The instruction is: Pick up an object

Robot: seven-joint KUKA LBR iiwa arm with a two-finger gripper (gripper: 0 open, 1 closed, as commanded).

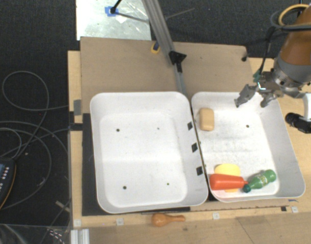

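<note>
Approach step, by the look of it: nothing gripped yet. Two-finger gripper (253,96) on the grey arm with the orange band (298,44) hovering over the 1 o'clock corner of the right shallow white bin (277,136), fingers spread apart with nothing between them.

Candidates for picking, all in that right bin: a tan rounded block (206,119) near the 10 o'clock edge, well apart from the gripper; a yellow rounded piece (228,170), an orange carrot-shaped toy (225,182) and a small green bottle (260,180) bunched touching along the 6 o'clock wall.

Next move likely calls for choosing one target, centring above it, descending with fingers spread, then closing. Tan block probably easiest, standing alone; the bunched trio risks a crowded grasp.

No brand, label or writing legible anywhere.

Left shallow white bin (140,151) alongside; a brown pear-shaped object (168,218) on the bench beyond the 6 o'clock rim.
</note>
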